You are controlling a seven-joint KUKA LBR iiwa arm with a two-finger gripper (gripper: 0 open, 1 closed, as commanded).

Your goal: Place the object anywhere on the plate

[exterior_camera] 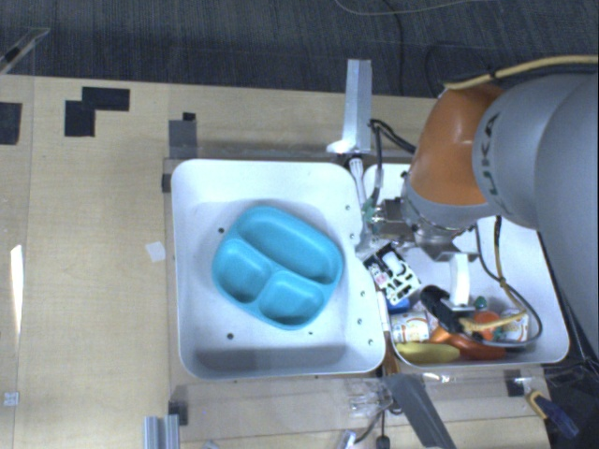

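Observation:
A blue plate (278, 265) with three compartments lies in the left white bin (197, 344); nothing rests on it. My gripper (391, 275) hangs below the orange-banded wrist (449, 162), low over the left edge of the right bin (552, 344), just right of the wall between the two bins. A small blue object (400, 297) sits right under the gripper; whether it is held is unclear. Several small items lie piled at the right bin's front: a yellow piece (430, 352), a red piece (482, 346) and a black one (438, 307).
The big grey arm (543, 157) covers most of the right bin. A metal post (357, 101) stands behind the bins at the dividing wall. Cables (510, 297) loop over the right bin's contents. The wooden bench (84, 279) stretches to the left.

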